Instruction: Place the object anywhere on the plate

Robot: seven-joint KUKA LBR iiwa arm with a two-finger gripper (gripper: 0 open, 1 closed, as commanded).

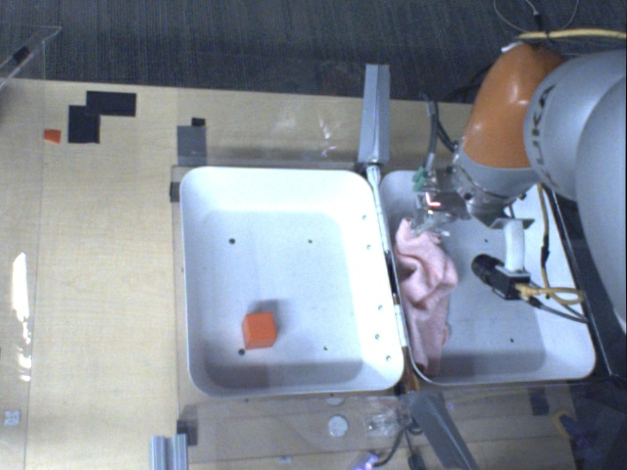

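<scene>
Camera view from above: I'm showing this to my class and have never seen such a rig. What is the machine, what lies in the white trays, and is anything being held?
One camera looks down at a slant on a wooden bench. The grey and orange machine on the right is a robot arm. Its gripper hangs over the right bin, at the top end of a pink cloth that drapes along that bin's left side. The cloth looks lifted there, but whether it is truly gripped is hard to see. The left bin holds a small orange block.
</scene>
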